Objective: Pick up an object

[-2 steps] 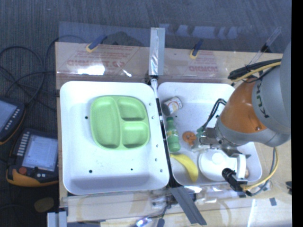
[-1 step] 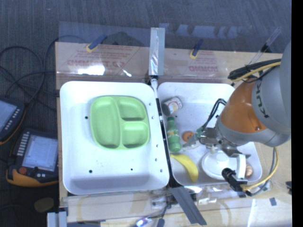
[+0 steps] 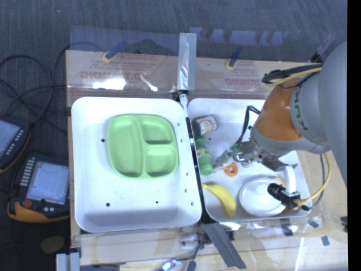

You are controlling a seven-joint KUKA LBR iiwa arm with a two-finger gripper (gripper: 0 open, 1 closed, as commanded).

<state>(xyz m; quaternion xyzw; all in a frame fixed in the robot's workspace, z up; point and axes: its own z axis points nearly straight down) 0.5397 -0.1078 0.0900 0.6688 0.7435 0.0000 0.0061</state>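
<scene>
Reaching into the right-hand shallow white bin [image 3: 293,109], I am bringing my tool [image 3: 236,153] down near its middle, just beside a small orange ring-shaped piece [image 3: 230,170] and close to a green plastic bottle [image 3: 204,159] lying along the divider. Whether the tool is spread or pressed together I cannot tell; it is too small and dark against the clutter. Nothing is visibly pinched yet. Other candidates are lying nearby: a yellow banana [image 3: 223,198] at the bin's near edge, a round white bowl [image 3: 258,195] beside it, and a small pale jar-like object [image 3: 206,123] farther back. The left-hand white bin [image 3: 90,208] is holding a green divided plate [image 3: 142,145]. To do this well, I am judging that I should be centring over one item, likely the orange piece or bottle, and descending straight so neighbours are not nudged.
</scene>
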